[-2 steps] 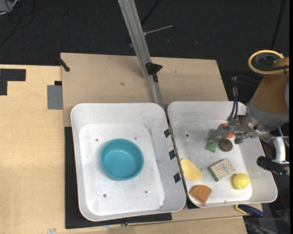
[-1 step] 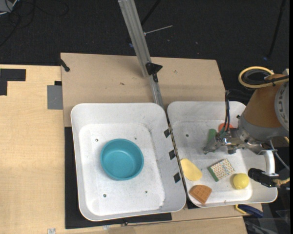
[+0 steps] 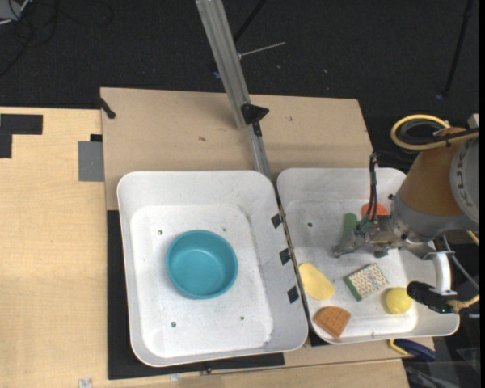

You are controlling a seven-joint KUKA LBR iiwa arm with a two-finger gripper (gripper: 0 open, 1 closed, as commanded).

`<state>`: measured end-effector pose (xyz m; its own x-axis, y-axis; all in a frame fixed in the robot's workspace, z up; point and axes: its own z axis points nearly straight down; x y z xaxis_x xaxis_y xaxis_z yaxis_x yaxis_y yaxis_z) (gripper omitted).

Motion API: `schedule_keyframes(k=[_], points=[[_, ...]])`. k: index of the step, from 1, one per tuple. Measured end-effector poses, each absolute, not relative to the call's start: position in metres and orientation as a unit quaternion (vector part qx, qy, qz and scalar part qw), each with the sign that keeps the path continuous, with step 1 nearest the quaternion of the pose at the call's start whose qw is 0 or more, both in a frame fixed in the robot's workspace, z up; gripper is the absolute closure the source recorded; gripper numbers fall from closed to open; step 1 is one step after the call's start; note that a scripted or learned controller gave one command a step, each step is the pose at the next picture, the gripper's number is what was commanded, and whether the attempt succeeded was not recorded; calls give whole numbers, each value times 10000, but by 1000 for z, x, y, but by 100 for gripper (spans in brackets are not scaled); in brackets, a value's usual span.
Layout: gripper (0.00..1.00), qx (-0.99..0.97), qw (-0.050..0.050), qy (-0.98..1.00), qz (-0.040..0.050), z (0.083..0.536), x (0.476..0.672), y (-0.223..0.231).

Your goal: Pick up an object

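My gripper (image 3: 358, 243) hangs low over the middle of the right bin (image 3: 323, 186), at the end of the grey arm with its orange band (image 3: 427, 186). A small green object (image 3: 350, 220) lies just at its upper left, and a red-orange object (image 3: 375, 211) sits right behind it, partly hidden by the wrist. In front of the gripper lie a patterned square piece (image 3: 367, 280), a yellow wedge (image 3: 315, 281), a brown waffle-like piece (image 3: 332, 321) and a yellow round fruit (image 3: 398, 300).
The left bin (image 3: 145, 208) holds a teal bowl (image 3: 201, 263). A metal rail (image 3: 229, 59) slants down from the back to the seam between the bins. Black clips (image 3: 284, 255) line the shared rim. Cables and a yellow ring (image 3: 416, 129) lie at the right.
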<state>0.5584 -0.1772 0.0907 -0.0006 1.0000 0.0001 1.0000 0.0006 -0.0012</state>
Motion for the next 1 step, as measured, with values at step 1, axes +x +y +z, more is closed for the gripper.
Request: schedule_keyframes(k=[1], points=[[100,-7073,-5,-7069,0,102,559,-178]])
